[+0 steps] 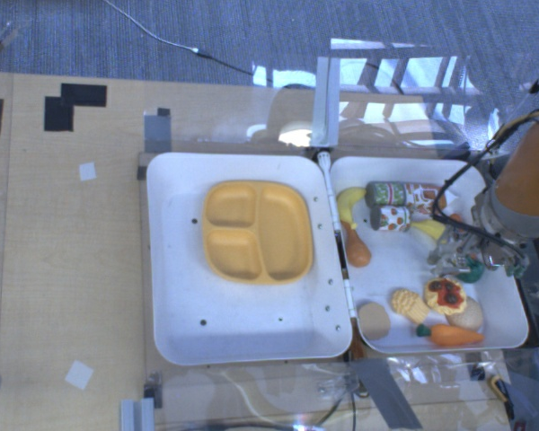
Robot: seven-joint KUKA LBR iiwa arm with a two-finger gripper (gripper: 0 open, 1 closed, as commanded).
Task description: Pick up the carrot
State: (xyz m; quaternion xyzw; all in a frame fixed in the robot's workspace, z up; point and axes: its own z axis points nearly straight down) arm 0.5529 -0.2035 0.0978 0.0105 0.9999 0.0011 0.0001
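Two white bins sat side by side on the desk (63, 268). The left bin (175, 330) held one yellow plate (256, 232) with three compartments. The right bin (514, 323) held the clutter: one carrot (455, 336) lying flat near the bin's front edge, green end pointing left; one pizza slice (446, 294) just behind it; one pale round thing (469, 316) touching the carrot, hard to name; one yellow corn-like piece (410, 304); one tan disc (373, 319) at the front left corner; one drumstick (356, 247) along the left wall; one banana (349, 202), partly hidden behind one can (397, 194) lying on its side; one smaller red-and-white tin (393, 219); and a second yellow piece (428, 229), only partly seen. One arm (528, 180) came in from the right, cut off by the frame edge. The claw (460, 264) hung over the right side of the right bin, behind the pizza slice, well apart from the carrot; cables and dark parts muddled it, so whether it was wide or narrow could not be told.
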